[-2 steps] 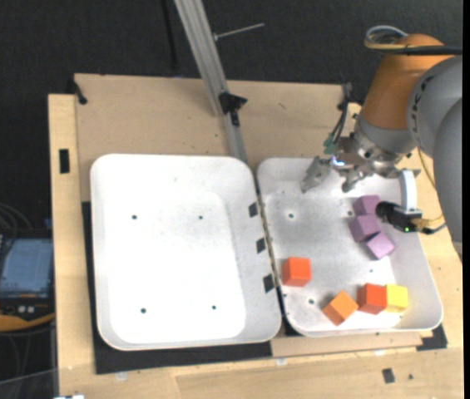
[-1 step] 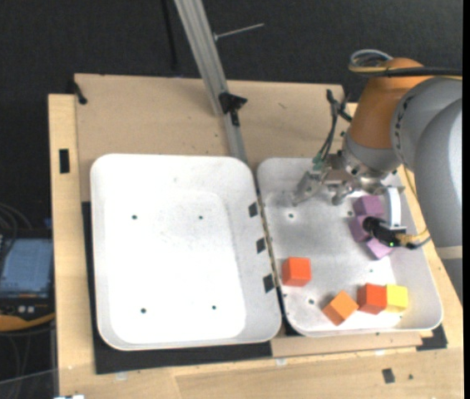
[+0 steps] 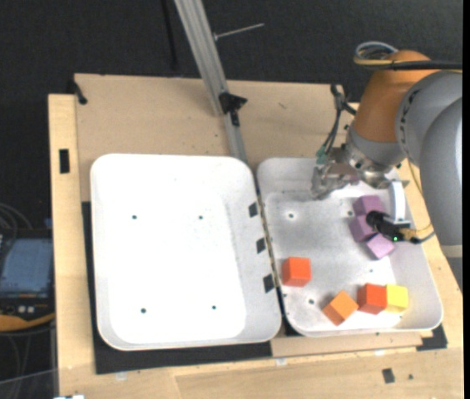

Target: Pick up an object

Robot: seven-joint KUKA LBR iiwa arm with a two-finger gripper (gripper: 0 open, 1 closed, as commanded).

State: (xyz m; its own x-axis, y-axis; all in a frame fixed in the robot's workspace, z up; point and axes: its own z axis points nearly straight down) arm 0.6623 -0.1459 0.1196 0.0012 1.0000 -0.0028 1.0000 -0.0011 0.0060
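In the right bin (image 3: 318, 231) lie several small blocks. An orange cube (image 3: 296, 271) sits near the bin's left wall. At the front are an orange block (image 3: 342, 307), a red block (image 3: 373, 298) and a yellow block (image 3: 397, 297) close together. Purple blocks (image 3: 368, 223) lie at the right side, partly under the arm's hardware. My gripper (image 3: 329, 181) hangs over the bin's back part, above and left of the purple blocks, with no block seen between its fingers.
The left bin (image 3: 172, 248) stands beside the right one. A slanted metal pole (image 3: 205, 56) rises behind the bins. The grey arm with its orange band (image 3: 384, 98) covers the back right corner. A pendant device (image 3: 14, 277) lies off the bench at left.
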